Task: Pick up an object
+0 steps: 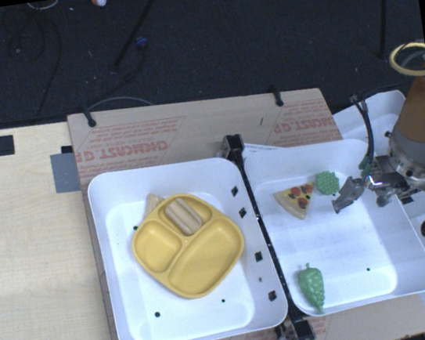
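The gripper (348,194) sits at the right of the frame, over the right bin (345,260), just beside a toy broccoli (326,182) and a toy pizza slice (296,200); how far it is open I cannot tell. A green toy vegetable (313,287) lies by the bin's lower rim. The left bin (139,311) holds a yellow divided plate (190,245) with a tan bread-like piece (182,216).

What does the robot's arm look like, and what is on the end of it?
The arm is grey with an orange band above the wrist. A dark cable curves alongside it. At its end sits a small grey metal gripper with two thin fingers.
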### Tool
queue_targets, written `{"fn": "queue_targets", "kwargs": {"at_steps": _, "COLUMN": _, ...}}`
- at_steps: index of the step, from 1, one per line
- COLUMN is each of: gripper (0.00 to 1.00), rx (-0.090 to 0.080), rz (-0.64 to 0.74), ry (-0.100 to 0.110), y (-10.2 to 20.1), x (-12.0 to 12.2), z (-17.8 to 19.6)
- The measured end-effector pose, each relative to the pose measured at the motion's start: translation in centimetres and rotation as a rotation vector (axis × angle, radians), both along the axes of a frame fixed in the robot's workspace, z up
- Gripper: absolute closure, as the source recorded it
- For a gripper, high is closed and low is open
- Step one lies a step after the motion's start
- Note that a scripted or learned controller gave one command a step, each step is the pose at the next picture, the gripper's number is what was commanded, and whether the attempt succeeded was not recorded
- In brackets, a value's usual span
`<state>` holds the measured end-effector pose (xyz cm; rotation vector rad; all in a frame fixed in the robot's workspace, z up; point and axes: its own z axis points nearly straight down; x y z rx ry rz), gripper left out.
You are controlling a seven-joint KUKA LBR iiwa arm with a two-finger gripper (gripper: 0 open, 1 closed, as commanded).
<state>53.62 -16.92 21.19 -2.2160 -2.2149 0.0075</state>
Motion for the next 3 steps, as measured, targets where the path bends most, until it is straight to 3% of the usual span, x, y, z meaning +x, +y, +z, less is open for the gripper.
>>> {"fn": "queue_targets", "kwargs": {"at_steps": 2, "gripper": 0.0, "rx": 0.001, "rz": -0.001, "ry": 0.0, "y": 0.4, "x": 1.0, "z": -11.5}}
{"fn": "queue_targets", "kwargs": {"at_steps": 3, "gripper": 1.0, "rx": -0.001, "rz": -0.004, "ry": -0.003, "y": 0.2, "x": 1.1, "z": -10.2}}
